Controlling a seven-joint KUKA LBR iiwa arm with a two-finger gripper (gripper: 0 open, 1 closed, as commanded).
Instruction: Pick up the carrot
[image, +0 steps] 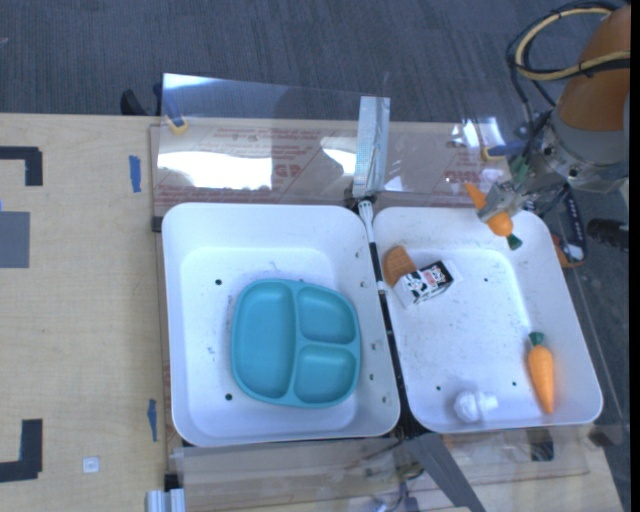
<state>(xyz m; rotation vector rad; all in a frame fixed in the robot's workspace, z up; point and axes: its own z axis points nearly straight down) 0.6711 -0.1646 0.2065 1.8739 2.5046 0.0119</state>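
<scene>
My gripper (505, 205) hangs over the back right corner of the right bin (480, 330). It is shut on a small orange carrot (499, 222), whose green end points down and to the right. A second, larger carrot (541, 373) lies loose in the same bin against the right wall, green top toward the back. The gripper is well apart from that one. The arm's orange band (600, 50) rises at the top right.
The right bin also holds a small black-and-white carton (428, 281), a brown-orange piece (398, 263) beside it, and a white object (470, 405) at the front. A teal divided plate (295, 342) lies in the left bin (190, 300). Clear panels (260, 140) stand behind both bins.
</scene>
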